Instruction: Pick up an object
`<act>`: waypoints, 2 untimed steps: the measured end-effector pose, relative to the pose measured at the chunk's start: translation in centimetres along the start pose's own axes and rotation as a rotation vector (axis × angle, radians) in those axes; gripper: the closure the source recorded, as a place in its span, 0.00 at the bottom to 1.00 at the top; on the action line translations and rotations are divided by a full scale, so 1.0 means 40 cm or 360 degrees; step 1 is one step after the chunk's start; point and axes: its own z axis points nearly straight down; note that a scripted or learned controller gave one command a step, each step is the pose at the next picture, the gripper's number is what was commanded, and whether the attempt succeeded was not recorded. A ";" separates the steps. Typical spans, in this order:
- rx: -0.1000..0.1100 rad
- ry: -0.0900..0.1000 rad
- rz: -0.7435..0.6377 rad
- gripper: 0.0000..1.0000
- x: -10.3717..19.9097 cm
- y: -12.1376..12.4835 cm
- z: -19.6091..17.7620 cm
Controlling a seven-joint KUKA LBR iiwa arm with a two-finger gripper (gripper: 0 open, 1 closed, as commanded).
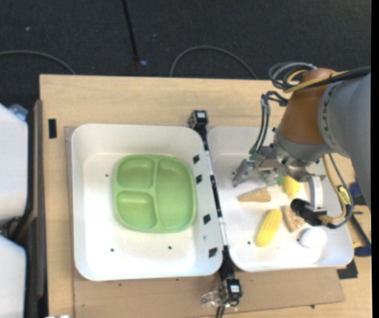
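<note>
The gripper (248,171) hangs low in the right bin (229,144), near its upper left part, and whether it is released or clenched cannot be told from this slanted view; nothing shows between its tips. Just below it lies a tan wedge (254,195), flat and pointed toward the left, like a slice of bread or pizza. Lower down rests a yellow corn cob (268,227), tilted, with a small yellow piece (291,186) above right of it and a white ball (311,238) near the bin's right corner. The left bin (87,244) holds a green divided plate (155,192) with three compartments.
</note>
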 end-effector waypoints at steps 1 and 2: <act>-0.0005 -0.0001 0.0005 0.00 -0.003 0.001 0.055; -0.0013 -0.0001 0.0012 1.00 -0.005 0.004 0.023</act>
